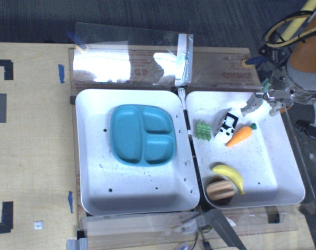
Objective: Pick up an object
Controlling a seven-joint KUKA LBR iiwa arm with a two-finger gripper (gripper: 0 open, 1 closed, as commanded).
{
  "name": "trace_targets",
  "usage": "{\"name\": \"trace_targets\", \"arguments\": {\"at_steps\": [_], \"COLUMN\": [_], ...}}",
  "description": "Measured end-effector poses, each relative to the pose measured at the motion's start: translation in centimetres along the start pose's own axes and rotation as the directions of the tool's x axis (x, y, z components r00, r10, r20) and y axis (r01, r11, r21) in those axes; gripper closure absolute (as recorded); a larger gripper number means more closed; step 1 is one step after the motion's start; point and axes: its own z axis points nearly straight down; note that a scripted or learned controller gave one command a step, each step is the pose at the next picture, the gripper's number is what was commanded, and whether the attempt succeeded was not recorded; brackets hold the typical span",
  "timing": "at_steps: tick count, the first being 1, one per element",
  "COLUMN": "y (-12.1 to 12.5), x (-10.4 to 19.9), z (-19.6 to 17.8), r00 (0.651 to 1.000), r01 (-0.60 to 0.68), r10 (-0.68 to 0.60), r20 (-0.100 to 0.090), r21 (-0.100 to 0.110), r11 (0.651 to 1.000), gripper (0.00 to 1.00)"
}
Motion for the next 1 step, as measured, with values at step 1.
{"name": "trace_targets", "arguments": {"at_steps": [1], "y": [-0.53], "x": [2.40], "z": [6.62], "r00": [0.998], "r01": [0.067], "r10": [-0.067], "r20": [0.010], "r21": [-0.032], "r11": [0.997], "gripper": [0.00]}}
